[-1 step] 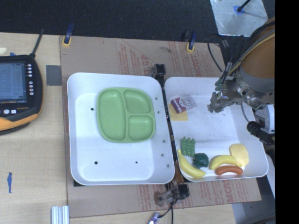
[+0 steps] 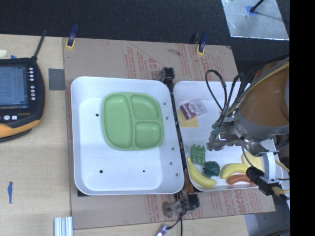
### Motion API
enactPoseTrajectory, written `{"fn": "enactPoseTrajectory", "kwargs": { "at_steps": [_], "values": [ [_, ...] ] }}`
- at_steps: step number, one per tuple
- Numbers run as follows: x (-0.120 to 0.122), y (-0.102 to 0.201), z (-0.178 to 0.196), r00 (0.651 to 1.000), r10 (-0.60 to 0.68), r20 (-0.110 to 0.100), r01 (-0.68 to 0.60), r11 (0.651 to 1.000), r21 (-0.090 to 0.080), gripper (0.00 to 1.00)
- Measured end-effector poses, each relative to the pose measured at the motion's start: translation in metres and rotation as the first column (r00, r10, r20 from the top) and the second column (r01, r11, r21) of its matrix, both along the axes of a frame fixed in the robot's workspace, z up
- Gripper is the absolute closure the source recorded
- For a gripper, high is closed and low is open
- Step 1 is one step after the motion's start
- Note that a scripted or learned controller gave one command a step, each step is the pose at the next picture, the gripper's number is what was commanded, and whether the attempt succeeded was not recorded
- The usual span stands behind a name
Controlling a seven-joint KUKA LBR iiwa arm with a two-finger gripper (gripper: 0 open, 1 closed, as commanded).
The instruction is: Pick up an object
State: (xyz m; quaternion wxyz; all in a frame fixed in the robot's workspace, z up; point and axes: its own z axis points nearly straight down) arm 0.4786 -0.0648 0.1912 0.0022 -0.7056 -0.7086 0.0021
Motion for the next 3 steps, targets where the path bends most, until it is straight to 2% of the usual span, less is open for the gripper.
{"fn": "enactPoseTrajectory", "kwargs": {
  "at_steps": [1,2,3],
  "values": [
    [-0.004,-0.061,-0.064,1.000,0.000,0.000,0.000,1.000,-0.001,0.00],
    [0.080,-0.033,0.015,1.000,0.000,0.005,0.000,1.000,0.000,0.00],
    [0.167,-0.068,0.043,1.000,0.000,0.005,0.000,1.000,-0.001,0.00]
  ]
}}
